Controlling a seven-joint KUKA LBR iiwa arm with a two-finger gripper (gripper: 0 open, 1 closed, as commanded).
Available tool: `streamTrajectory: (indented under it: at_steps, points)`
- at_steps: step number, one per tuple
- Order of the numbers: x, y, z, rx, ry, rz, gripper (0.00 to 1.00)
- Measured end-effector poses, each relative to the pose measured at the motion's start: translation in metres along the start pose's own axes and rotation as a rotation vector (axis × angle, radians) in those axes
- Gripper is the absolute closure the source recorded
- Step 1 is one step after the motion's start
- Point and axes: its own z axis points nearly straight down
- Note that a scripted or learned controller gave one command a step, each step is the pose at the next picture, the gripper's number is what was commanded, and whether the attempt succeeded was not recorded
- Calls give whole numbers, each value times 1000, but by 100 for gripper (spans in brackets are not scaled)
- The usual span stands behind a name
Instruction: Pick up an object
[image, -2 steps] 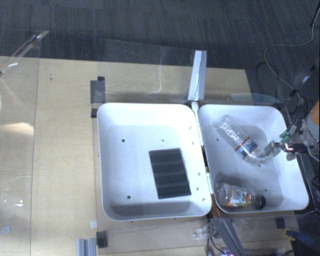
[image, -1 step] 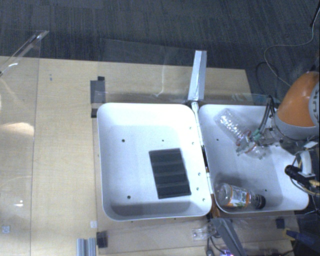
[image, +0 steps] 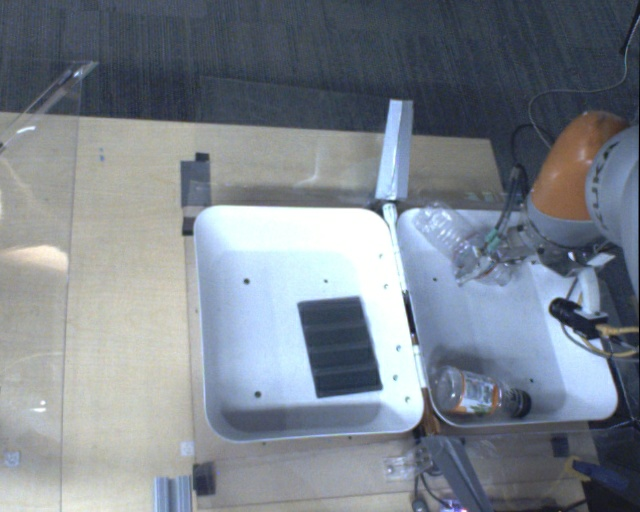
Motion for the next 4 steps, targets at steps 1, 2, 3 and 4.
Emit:
streamTrajectory:
  at_steps: [1,2,3,4]
  points:
    - [10,40,1,32,0,-126,0]
    - [11,36,-4,51,5,-135,100]
    - [10,36,-4,51,4,-135,0]
    - [16,41,0,29,-4,-182,0]
